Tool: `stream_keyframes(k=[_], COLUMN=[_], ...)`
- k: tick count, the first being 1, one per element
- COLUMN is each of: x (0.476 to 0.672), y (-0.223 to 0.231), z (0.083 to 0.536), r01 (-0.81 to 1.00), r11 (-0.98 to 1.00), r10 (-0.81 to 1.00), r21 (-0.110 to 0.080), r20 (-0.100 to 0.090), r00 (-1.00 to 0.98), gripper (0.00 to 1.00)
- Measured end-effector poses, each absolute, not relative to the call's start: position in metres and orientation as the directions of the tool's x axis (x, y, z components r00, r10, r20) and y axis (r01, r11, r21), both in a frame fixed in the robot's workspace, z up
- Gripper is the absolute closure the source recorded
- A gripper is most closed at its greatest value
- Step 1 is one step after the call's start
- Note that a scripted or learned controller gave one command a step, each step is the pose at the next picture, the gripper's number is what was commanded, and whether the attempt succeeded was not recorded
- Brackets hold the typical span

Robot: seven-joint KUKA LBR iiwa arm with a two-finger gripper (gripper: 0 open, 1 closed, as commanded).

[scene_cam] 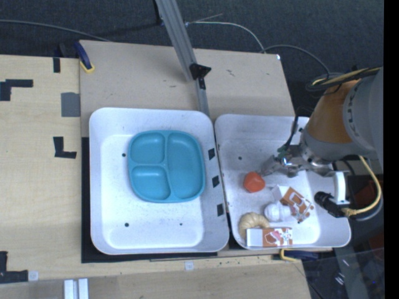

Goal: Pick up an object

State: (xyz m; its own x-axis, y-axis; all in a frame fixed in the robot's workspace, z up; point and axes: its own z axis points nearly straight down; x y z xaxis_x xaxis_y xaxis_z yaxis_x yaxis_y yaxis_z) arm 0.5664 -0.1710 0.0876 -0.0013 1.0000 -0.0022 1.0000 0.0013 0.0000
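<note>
Gripper: hanging low over the right bin, metal fingers pointing toward the orange ball — gripper (278, 162) sits just right of and a touch above it, and whether those fingers are spread or closed, I cannot tell from up here.
Surface: pale wood on the left with black tape marks, a brown board (181, 73) under the two bins — surface (37, 167).
Blue clamp: up at the board's far left corner, blue handle with a yellow tip — blue clamp (83, 56).
Left bin: white, shallow, on the left half of the board — left bin (106, 229).
Teal plate: three compartments, lying flat in the far half of the left bin — teal plate (166, 166).
Metal pole: grey bar slanting down from the top edge to the seam between the bins — metal pole (177, 30).
Right bin: white, pressed up against the left bin — right bin (249, 132).
Orange ball: mid-bin, lying apart from the near-edge cluster — orange ball (254, 182).
Croissant: tan, curled, by the near edge of the right bin — croissant (251, 220).
Carton: white and orange, lying flat along the near edge, touching the croissant — carton (272, 236).
White lump: just above the carton — white lump (276, 212).
Snack packet: orange and white, tilted, beside the white lump on its right — snack packet (295, 203).
Arm: grey with an orange band, coming in over the right edge — arm (349, 120).
</note>
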Motion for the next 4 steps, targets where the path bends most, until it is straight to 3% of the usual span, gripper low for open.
stream_keyframes(k=[1,4], x=[0.566,0.573], y=[-0.170,-0.174], z=[0.099,0.270], r01=[1.000,1.000], r11=[0.003,0.002], r10=[1.000,1.000], r21=[-0.001,0.006], r20=[-0.001,-0.002], r00=[-0.003,-0.002], gripper=[1.00,1.00])
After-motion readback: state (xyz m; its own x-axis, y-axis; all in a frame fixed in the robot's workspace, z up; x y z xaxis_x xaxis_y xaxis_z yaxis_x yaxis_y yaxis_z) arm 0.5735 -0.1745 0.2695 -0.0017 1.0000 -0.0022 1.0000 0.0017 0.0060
